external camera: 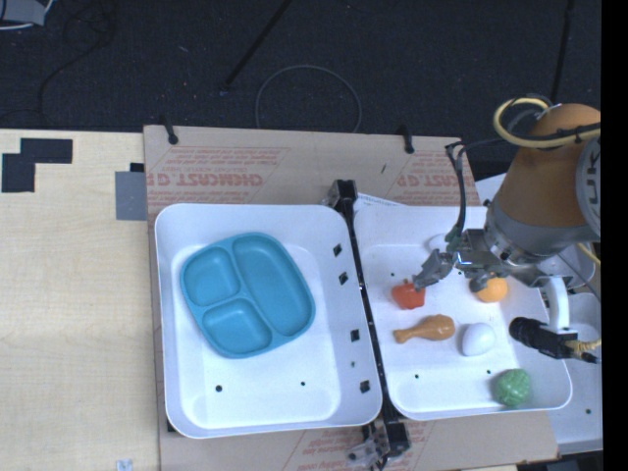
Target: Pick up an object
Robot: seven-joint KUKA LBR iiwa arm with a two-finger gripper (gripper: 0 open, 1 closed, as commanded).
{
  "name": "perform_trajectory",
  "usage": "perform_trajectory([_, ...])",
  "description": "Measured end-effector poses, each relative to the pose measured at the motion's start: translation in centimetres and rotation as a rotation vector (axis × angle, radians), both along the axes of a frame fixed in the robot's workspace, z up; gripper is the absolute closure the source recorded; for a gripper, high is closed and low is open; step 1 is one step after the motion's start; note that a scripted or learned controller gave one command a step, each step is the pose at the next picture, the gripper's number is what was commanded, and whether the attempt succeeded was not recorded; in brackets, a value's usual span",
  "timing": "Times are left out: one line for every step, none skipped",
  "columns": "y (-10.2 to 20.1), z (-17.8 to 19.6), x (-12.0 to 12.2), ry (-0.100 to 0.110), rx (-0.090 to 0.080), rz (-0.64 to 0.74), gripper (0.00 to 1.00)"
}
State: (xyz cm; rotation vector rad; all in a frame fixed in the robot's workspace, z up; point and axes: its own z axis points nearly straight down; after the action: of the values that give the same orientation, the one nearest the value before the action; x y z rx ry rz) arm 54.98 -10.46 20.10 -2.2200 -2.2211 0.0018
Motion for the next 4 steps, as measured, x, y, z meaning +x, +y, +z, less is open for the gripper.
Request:
perform_trajectory([-0.9, -5.7, 0.2, 0.007, 0.001, -0.001, 0.0])
perform_trajectory([-0.7, -11.2, 0.0, 0.007, 0.002, -0.001, 0.0])
perform_trajectory([-0.9, -9.9, 0.1, 0.005, 0.002, -0.006, 1.0])
perform_trajectory([-0.6, -5.1, -0.7, -0.003, 0.0, -0.006, 1.0])
